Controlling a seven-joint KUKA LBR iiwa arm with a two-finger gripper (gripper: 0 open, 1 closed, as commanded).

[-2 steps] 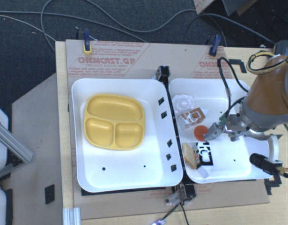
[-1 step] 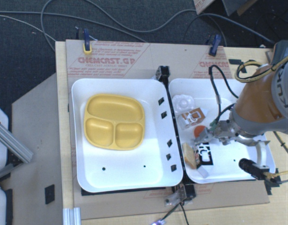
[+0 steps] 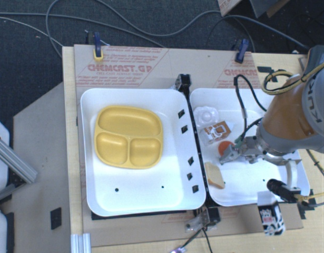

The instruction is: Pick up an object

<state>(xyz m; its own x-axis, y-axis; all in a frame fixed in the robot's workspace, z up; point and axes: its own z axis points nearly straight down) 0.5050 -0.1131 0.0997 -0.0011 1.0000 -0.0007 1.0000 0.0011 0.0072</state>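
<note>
Sitting side by side, two white bins (image 3: 93, 141) hold one yellow tray (image 3: 129, 136), one tan wedge (image 3: 215, 176), one clear packet (image 3: 213, 128); gripper (image 3: 230, 154) state unclear beside one small orange-red object (image 3: 225, 147).

- Two shallow white plastic bins were set side by side on a flat cardboard-covered bench (image 3: 125, 62).
- A yellow three-compartment plastic plate (image 3: 129, 136) was laid in the left bin (image 3: 98, 194), toward its rear.
- In the right bin (image 3: 241, 194), a clear plastic wrapper (image 3: 206, 115) was placed behind a small brown-labelled packet (image 3: 216, 132), and a pale wedge-shaped piece (image 3: 215, 176) was laid nearer the front, by the dividing wall.
</note>
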